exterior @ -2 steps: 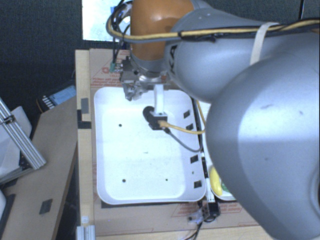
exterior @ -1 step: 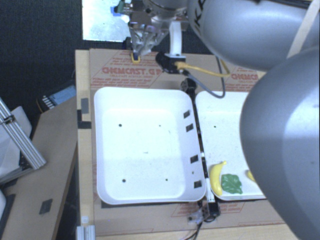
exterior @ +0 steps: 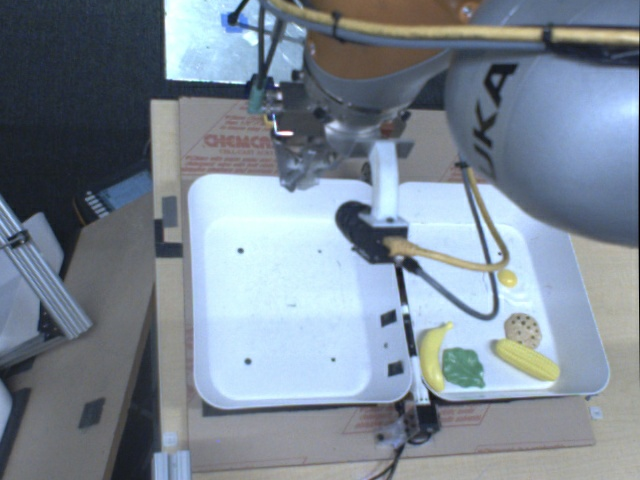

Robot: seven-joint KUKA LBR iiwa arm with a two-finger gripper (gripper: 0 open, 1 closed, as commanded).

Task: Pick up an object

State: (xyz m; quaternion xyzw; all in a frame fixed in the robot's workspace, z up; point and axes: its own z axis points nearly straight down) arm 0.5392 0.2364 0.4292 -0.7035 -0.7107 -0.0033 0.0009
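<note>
The right bin (exterior: 560, 268) holds several toy foods along its near side: a yellow banana (exterior: 433, 356), a green leafy piece (exterior: 463, 366), a yellow corn cob (exterior: 526, 359) and a round brown cookie (exterior: 521, 329). A small fried egg (exterior: 508, 279) lies farther back. My gripper (exterior: 295, 173) hangs over the far edge of the left bin (exterior: 280, 308), well away from all of these items. Nothing shows in its grasp. The big grey and orange arm covers the upper right of the view.
A white bracket with a black part (exterior: 366, 230) hangs over the ridge between the bins. A yellow hose (exterior: 450, 261) and a black cable loop over the right bin. Cardboard (exterior: 230, 138) lies under both bins.
</note>
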